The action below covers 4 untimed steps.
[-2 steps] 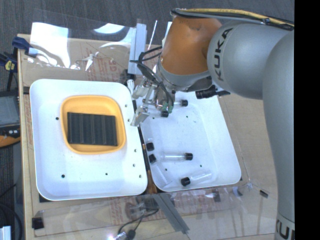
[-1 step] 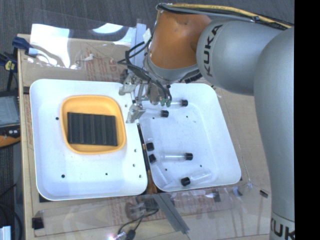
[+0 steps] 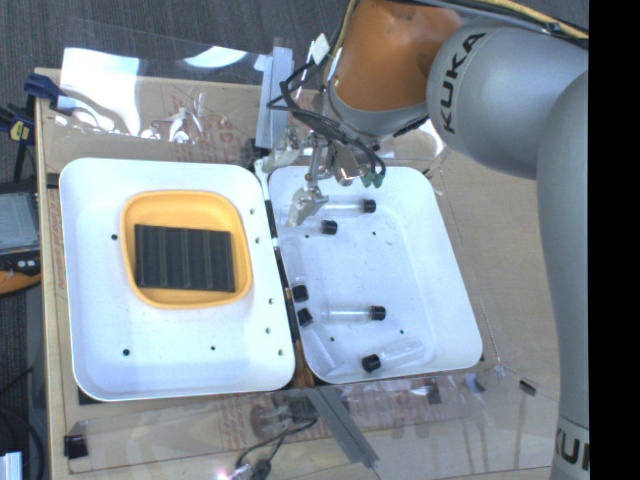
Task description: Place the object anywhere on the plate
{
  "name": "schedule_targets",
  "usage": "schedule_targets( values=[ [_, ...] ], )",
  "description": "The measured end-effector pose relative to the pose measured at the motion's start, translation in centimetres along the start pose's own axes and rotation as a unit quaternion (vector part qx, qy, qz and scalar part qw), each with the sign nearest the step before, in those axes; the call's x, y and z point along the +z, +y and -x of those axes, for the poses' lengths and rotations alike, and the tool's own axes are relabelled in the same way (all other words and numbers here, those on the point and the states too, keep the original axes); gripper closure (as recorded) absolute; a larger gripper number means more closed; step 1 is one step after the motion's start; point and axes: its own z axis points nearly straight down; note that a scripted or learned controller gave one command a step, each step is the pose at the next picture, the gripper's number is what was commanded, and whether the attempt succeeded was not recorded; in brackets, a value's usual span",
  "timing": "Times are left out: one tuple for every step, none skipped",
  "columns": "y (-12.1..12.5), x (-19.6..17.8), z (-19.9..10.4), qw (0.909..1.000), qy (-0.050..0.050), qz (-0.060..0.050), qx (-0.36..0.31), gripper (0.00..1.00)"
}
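A yellow plate (image 3: 185,248) with a dark ridged centre lies in the left white bin (image 3: 90,338). Several clear tubes with black caps lie in the right white bin (image 3: 440,298): one tube (image 3: 347,206) near the far edge, another tube (image 3: 355,313) at mid-right, and a third tube (image 3: 395,354) near the front. My gripper (image 3: 306,204) hangs low over the far left corner of the right bin, just left of the far tube. Nothing can be seen held in it. The wrist above hides part of that corner.
Small black caps (image 3: 300,305) lie against the right bin's left wall, and another black cap (image 3: 328,227) lies near the gripper. The grey arm (image 3: 500,88) crosses the upper right. Clear plastic sheeting (image 3: 150,98) lies behind the left bin.
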Motion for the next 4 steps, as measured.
schedule_targets(
  values=[
    [-0.8,2.1,-2.3,0.992,0.002,0.001,-0.126,0.0],
    [-3.1,0.6,-8.0,0.9547,0.002,0.002,-0.297,0.0],
    [-5.5,1.2,-13.4,0.9193,0.003,0.003,-0.394,0.0],
    [1.4,0.8,-9.1,0.8793,0.001,0.002,-0.476,0.0]
  ],
)
